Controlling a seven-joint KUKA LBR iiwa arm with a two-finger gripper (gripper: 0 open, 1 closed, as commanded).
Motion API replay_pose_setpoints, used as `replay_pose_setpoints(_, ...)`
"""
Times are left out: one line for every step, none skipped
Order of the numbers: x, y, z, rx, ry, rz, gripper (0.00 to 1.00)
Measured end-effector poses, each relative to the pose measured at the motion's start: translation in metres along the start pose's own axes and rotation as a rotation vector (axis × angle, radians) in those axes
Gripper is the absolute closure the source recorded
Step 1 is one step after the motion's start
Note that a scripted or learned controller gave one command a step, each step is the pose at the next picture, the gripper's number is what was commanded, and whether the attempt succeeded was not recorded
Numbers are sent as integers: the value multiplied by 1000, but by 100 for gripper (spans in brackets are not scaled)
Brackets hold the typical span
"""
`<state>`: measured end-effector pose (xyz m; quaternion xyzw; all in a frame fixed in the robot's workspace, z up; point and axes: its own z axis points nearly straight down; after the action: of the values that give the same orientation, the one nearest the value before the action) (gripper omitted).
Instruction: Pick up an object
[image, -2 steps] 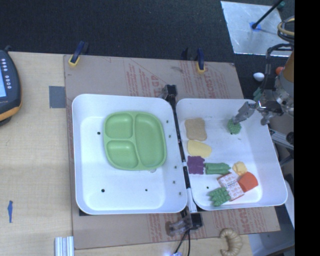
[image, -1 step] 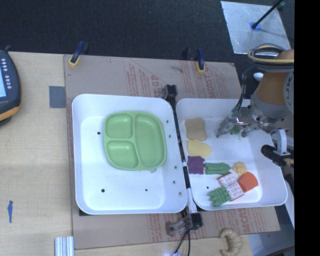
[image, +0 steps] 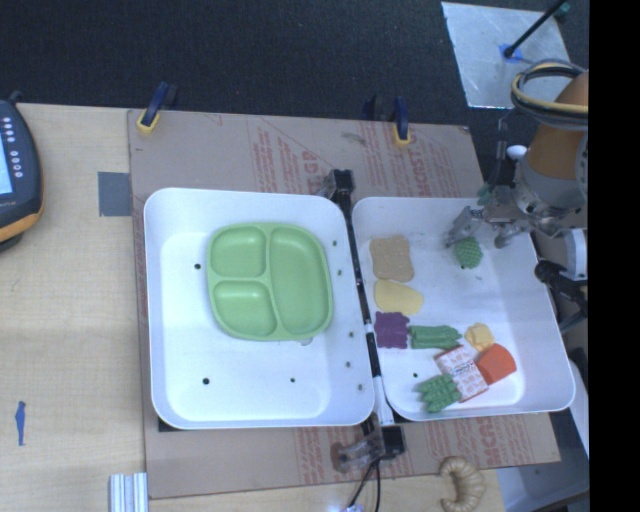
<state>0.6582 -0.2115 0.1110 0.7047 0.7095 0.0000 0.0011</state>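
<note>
Where the arm comes in from the right, the gripper hangs low over the far part of the right bin. A small bumpy green toy sits right at its tip, touching it or almost touching it. I cannot tell if the gripper is open or shut, or if it has the toy.

More toys lie in the same bin, closer to us. A tan slice is by the left wall, with a pale yellow piece just below it. Then comes a purple piece with a long green piece touching its right side. A small yellow lump is next to that, and an orange block is just below the lump. A red and white packet leans on the block, and a second bumpy green toy is tucked against the packet's left side.

The left bin holds one thing – a light green plate with three parts. It lies flat near the far side.

Both bins sit side by side on a brown board – two blue clips hold the board's far edge.
</note>
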Motion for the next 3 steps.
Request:
replay_pose_setpoints(1,-3,20,7,2,-1,0)
replay_pose_setpoints(-1,0,4,1,-1,-5,100)
replay_pose_setpoints(67,1,-54,-1,2,-3,100)
